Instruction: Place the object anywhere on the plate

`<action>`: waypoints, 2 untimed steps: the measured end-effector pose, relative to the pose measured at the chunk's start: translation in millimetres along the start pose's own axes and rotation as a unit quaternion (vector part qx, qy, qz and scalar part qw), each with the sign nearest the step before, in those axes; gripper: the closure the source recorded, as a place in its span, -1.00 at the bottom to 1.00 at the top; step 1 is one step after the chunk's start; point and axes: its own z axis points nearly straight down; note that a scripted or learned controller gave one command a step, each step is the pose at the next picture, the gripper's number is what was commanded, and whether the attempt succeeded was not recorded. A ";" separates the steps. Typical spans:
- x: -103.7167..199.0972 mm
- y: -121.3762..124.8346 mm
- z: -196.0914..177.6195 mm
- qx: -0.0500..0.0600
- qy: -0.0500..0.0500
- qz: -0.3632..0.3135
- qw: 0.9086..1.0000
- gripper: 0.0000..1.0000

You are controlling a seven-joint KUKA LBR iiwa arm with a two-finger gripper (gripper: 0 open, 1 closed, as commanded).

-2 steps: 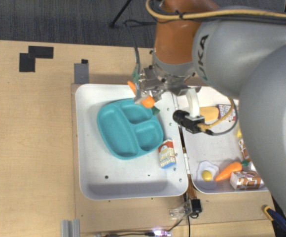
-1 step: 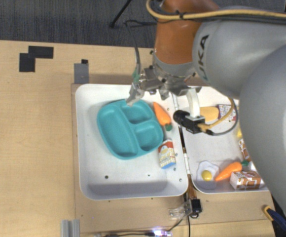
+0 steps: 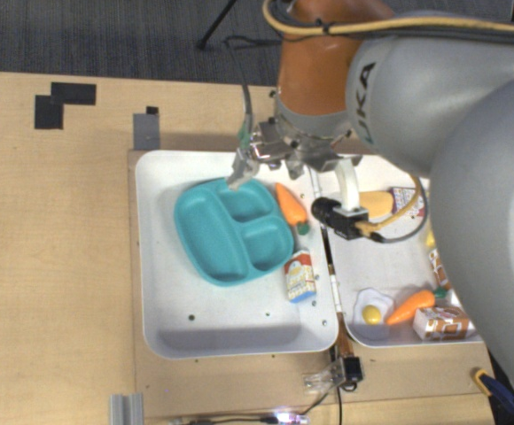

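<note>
A teal divided plate (image 3: 230, 231) lies tilted in the left white bin (image 3: 164, 264). An orange carrot (image 3: 291, 204) with a green end rests against the plate's right rim, mostly off the plate. A small white carton (image 3: 299, 277) with a red cap lies just off the plate's lower right corner. My gripper (image 3: 270, 162) hangs over the plate's upper right edge, just above and to the left of the carrot. I see nothing held in it.
The right bin (image 3: 363, 330) holds a fried-egg toy (image 3: 373, 310), a second carrot (image 3: 411, 306), a brown-and-white carton (image 3: 440, 324) and a yellow item (image 3: 378, 204). The arm's bulk covers much of that bin. A black cable fitting (image 3: 337, 217) hangs over the divider between the bins.
</note>
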 end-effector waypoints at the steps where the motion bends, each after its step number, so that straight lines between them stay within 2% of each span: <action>1: 0.9 1.9 -12.0 -0.003 0.000 -0.004 1.000 1.00; 2: 21.3 27.8 -14.5 -0.001 0.001 0.017 1.000 1.00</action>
